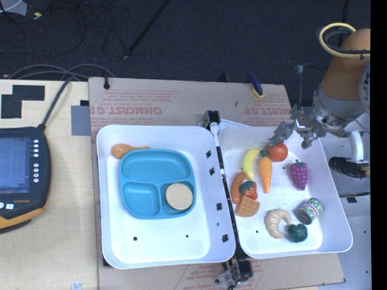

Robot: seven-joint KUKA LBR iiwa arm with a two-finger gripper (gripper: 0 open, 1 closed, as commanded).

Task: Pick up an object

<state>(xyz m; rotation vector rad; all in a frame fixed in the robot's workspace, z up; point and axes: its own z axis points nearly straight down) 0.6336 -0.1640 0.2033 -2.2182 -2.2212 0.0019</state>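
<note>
From my remote station I saw the arm [343,83] reaching in over the right bin [338,234], with its pincer [294,133] hanging above that bin's far rim. I could not tell how the pincer was set (it was too small and dark against the cardboard [181,104]).

I took the tomato [278,152] as my landmark. It sat in the right bin just below the pincer, and I could not judge whether the two touched. The carrot [266,171] lay just beside the tomato on its near-left side, tip pointing toward the camera, and the banana [250,163] curved just left of the carrot. The purple grapes [299,174] lay near the tomato on its right and a little closer to me. Well nearer than the tomato were the waffle [247,207] with an orange piece [238,187] and a red-and-green item [248,188] beside it, the croissant [277,222], a dark green piece [297,233] touching it, and a small can [309,209].

Far left of the tomato, in the left bin [157,246], stood a blue divided plate [142,174] with a round biscuit [179,196] in its right compartment, and an orange drumstick [124,150] by its far-left corner.
</note>
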